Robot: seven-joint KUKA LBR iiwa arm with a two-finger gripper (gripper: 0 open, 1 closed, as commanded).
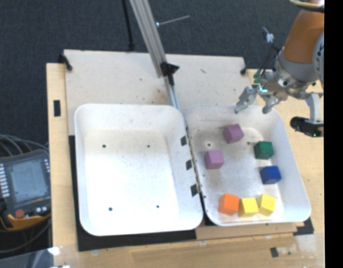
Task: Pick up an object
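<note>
White plastic forms the right bin [291,149], and everything here is placed against it. Inside it lie seven small blocks: a purple cube [233,133] toward the far side near the middle, a second purple cube [214,158] closer to the wall shared with the left bin [132,121], a green cube [264,149] and a blue cube [270,174] along the side nearest the arm, and along the near wall an orange cube [228,204], a yellow cube [249,206] and a second yellow block [267,204], the three set just beside one another in a row. None of the blocks touches the pincer [256,100], which hangs above the right bin's far edge, toward the corner nearest the arm. Its two fingers [245,100] are spread apart with nothing between them. Above them the grey wrist rises into the arm's orange band [304,29], beyond the bin's far corner. The wooden worktop [121,74] shows pale past the far walls of both bins, and a slanted aluminium rail [151,35] crosses it, ending near the far end of the wall the right bin shares with its neighbour.
</note>
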